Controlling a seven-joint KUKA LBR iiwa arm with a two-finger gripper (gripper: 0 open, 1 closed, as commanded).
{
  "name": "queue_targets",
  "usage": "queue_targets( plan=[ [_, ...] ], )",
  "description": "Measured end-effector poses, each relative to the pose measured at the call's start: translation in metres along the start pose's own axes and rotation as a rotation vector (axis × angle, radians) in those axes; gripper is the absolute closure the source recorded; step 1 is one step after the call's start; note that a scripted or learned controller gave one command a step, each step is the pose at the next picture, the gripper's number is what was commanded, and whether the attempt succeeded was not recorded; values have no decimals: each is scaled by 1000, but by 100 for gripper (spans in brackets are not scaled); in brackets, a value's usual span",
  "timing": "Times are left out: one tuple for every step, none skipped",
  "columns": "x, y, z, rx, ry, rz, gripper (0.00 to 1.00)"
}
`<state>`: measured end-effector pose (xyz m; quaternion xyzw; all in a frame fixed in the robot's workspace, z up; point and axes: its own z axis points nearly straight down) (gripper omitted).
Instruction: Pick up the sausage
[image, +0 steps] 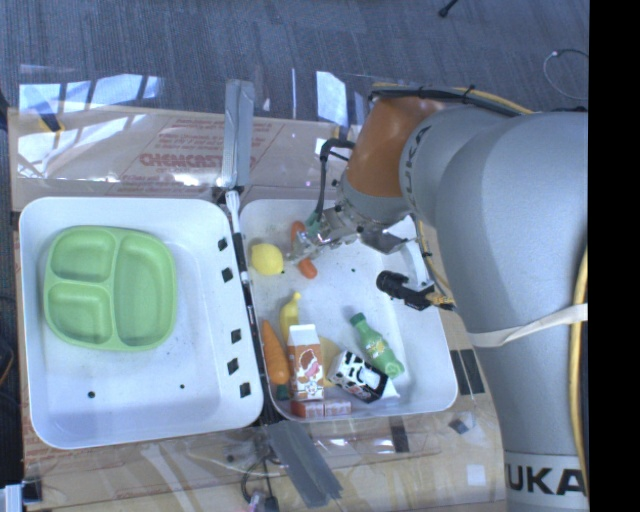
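The sausage (300, 234) is a small red-orange piece lying in the back left part of the right bin (430, 380), just right of a yellow lemon (266, 259). A second red-orange bit (308, 268) lies just in front of it. My gripper (318, 232) is down in the bin right beside the sausage, on its right, and the grey arm and orange band cover much of it. I cannot make out whether it touches the sausage.
The right bin also holds a yellow bottle (290, 312), a carrot (275, 352), a juice carton (305, 370), a green bottle (376, 345) and a black-and-white carton (358, 375). A green divided plate (110, 287) lies in the left bin (130, 400).
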<state>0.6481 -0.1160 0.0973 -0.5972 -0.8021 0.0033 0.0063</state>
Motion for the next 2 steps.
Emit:
queue_targets(
  plan=[
    [3, -17, 6, -12, -4, 145, 100],
    [8, -50, -49, -5, -2, 108, 100]
  ],
)
